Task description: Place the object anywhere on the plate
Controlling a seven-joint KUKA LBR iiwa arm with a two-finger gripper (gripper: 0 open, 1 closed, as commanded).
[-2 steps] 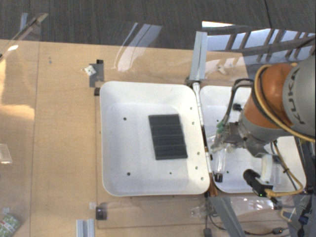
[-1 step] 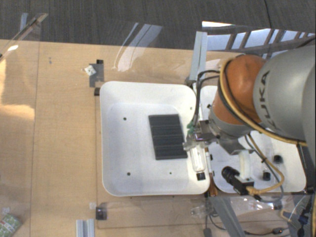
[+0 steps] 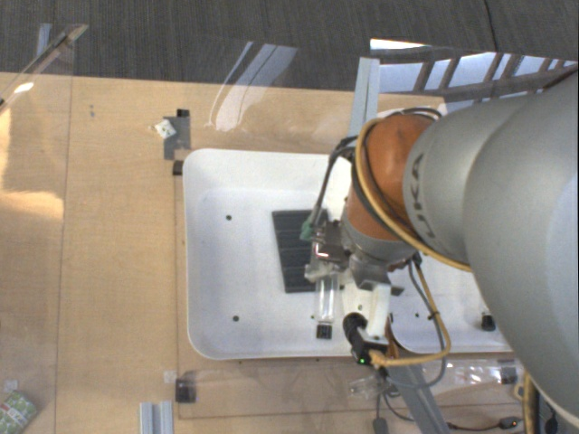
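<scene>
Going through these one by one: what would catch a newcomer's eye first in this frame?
The big grey arm with its orange band dominates the right side, reaching over the white bin. Below it the hand points down near the bin's front edge, next to a dark ribbed plate lying flat in the middle of the bin. Whether the hand holds anything cannot be made out.

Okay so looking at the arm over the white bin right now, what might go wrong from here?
The gripper hangs near the bin's front wall, off the dark ribbed plate, so anything released here would likely miss it. The arm hides part of the plate, making placement hard to check.
</scene>
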